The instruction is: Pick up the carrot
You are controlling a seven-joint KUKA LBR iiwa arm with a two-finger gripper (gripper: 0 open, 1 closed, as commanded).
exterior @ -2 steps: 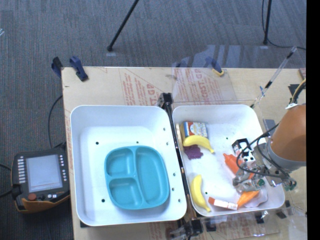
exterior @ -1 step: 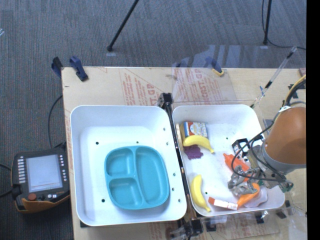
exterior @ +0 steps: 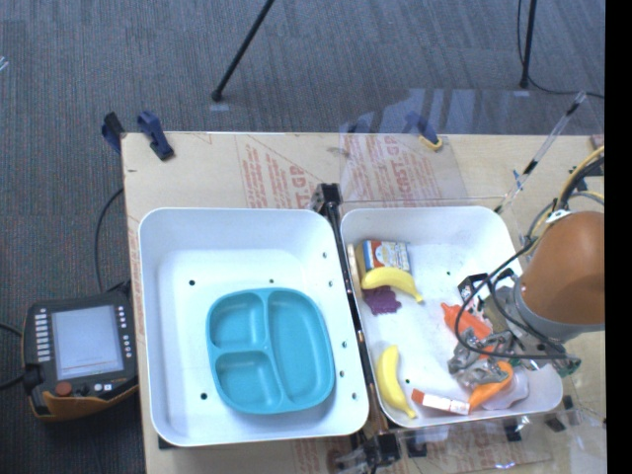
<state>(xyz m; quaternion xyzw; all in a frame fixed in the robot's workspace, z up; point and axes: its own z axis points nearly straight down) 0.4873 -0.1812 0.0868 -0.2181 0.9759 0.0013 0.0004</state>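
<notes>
Arm [exterior: 568,265]: enters from the right edge of the frame; smooth grey shell with a glossy orange band, black cables looping off it toward the lower right.
Gripper [exterior: 481,363]: a grey metal head low in the right bin's lower right part, among orange pieces; whether the claw is wide, narrow or holding anything I cannot tell.
Carrot [exterior: 488,391]: a tapered orange piece lying at a slant just below the gripper, near the right bin's lower right corner; more orange shapes sit just above and left of the gripper, too cluttered to tell apart.
Right bin [exterior: 439,220]: shallow white plastic with rounded corners, right of centre.
Upper banana [exterior: 391,281]: smooth yellow curve in the bin's upper left part, touching the purple item below it.
Purple item [exterior: 383,302]: small, lumpy, dull purple.
Box [exterior: 383,255]: small carton with red and white print, above the upper banana; lettering too small to read.
Lower banana [exterior: 391,380]: yellow, lying nearly upright along the bin's lower left.
Marker-like stick [exterior: 441,401]: white with a red end, at the bottom wall.
Left bin [exterior: 173,235]: the same white plastic, left of centre.
Plate [exterior: 269,349]: teal, three compartments, rounded, in the left bin.
Bench board [exterior: 286,171]: brown cardboard with red printing, upside down and unreadable.
Pendant [exterior: 79,349]: dark handheld unit with a grey screen, lower left of the frame.
</notes>
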